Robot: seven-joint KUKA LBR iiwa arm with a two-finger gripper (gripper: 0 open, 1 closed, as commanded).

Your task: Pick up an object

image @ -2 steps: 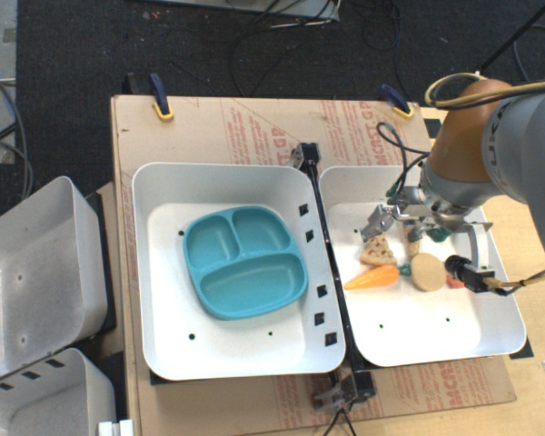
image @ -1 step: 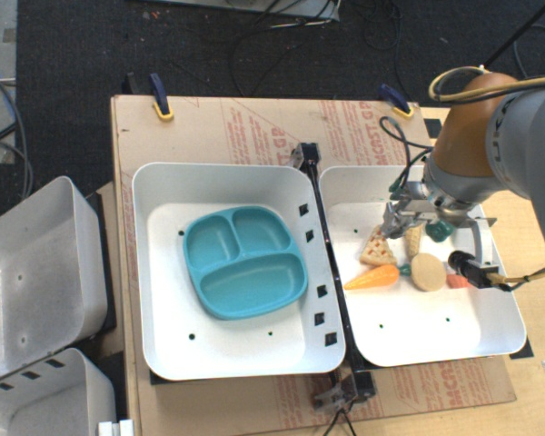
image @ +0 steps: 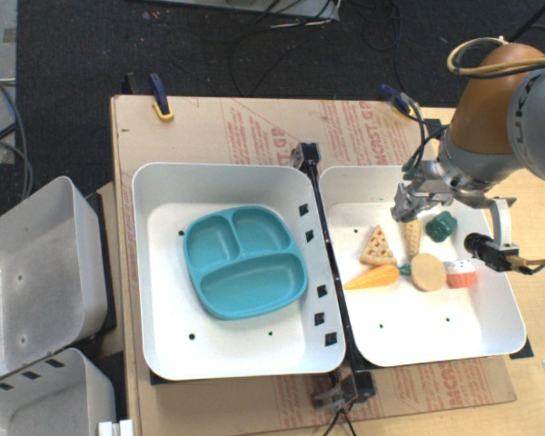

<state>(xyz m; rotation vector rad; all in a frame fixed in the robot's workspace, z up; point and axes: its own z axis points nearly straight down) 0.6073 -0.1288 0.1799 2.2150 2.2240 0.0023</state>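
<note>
Right bin (image: 490, 334) holds a pizza slice (image: 377, 246), orange carrot (image: 372, 278), cone (image: 411, 236), round tan piece (image: 427, 272), green block (image: 441, 226) and cupcake (image: 461, 273), clustered toward its far edge. The tool (image: 416, 205) hangs over the cone; whether it grips is unclear. Left bin (image: 154, 243) holds a blue divided plate (image: 245, 262).

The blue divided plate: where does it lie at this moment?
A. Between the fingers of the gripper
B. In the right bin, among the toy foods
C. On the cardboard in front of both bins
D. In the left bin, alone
D. The blue divided plate lies flat on the floor of the left bin, while the toy foods such as the pizza slice and the carrot lie in the right bin.
</note>
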